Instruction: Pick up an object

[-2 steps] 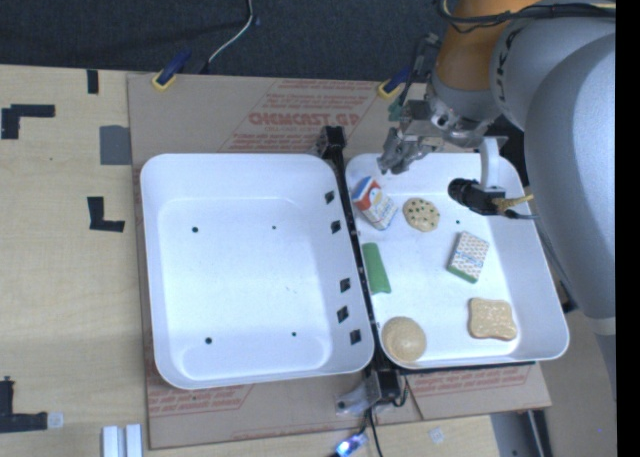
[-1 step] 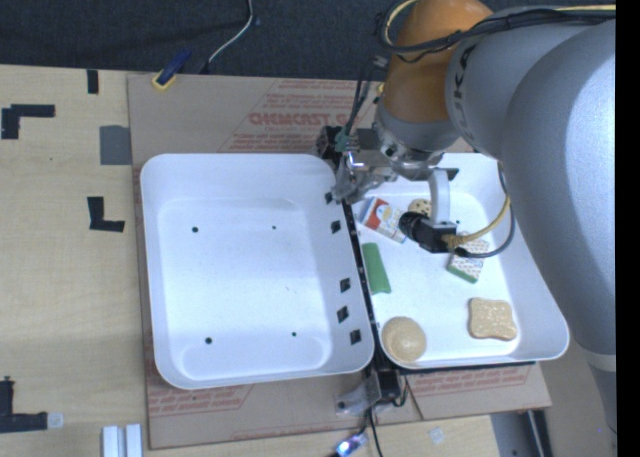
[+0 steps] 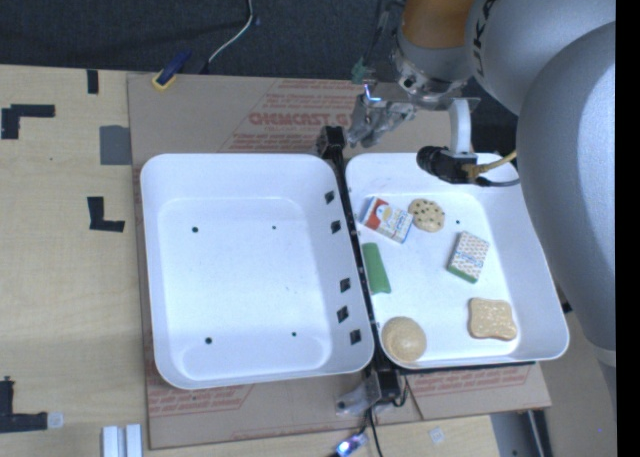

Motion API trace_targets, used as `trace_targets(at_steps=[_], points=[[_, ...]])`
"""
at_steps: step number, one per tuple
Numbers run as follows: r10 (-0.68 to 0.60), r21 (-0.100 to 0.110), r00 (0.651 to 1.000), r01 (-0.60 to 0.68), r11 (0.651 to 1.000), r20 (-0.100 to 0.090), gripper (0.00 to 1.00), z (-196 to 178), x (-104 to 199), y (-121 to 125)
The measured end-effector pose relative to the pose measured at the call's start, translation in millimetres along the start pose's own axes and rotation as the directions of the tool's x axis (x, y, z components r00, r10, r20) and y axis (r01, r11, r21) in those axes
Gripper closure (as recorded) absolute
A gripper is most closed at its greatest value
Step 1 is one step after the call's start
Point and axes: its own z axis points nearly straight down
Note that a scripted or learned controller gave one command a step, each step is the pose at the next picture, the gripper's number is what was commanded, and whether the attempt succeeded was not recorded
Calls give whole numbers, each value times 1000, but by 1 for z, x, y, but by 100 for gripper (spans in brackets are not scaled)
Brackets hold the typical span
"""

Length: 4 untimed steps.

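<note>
The right bin [image 3: 520,345] holds several small objects. A red, white and blue packet [image 3: 386,219] lies near its back left, with a chocolate-chip cookie [image 3: 427,214] beside it. Along the left wall lies a green stick [image 3: 376,268]. A green and white box [image 3: 468,256] sits toward the right, a tan toast-shaped piece [image 3: 492,318] near the front right, and a round beige bun [image 3: 404,338] at the front left. My gripper [image 3: 372,123] hangs above the back edge where the two bins meet, apart from all the objects, with nothing visibly in it.
The left bin [image 3: 160,245] stands beside the right one on a cardboard sheet [image 3: 270,120]. The grey arm [image 3: 570,145] covers the right side of the view and overhangs the right bin's far edge. A black cable fitting [image 3: 445,162] sits at the bin's back rim.
</note>
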Motion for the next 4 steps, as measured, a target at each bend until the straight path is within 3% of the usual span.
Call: trace_targets(at_steps=[1,2,3,4], points=[[1,9,1000,-1,1000,1,0,4,0,-3],[7,11,1000,-7,1000,2,0,11,-53,-3],[10,17,1000,-11,1000,3,0,85,-140,-6],[1,16,1000,-1,1000,-1,0,147,-110,-6]])
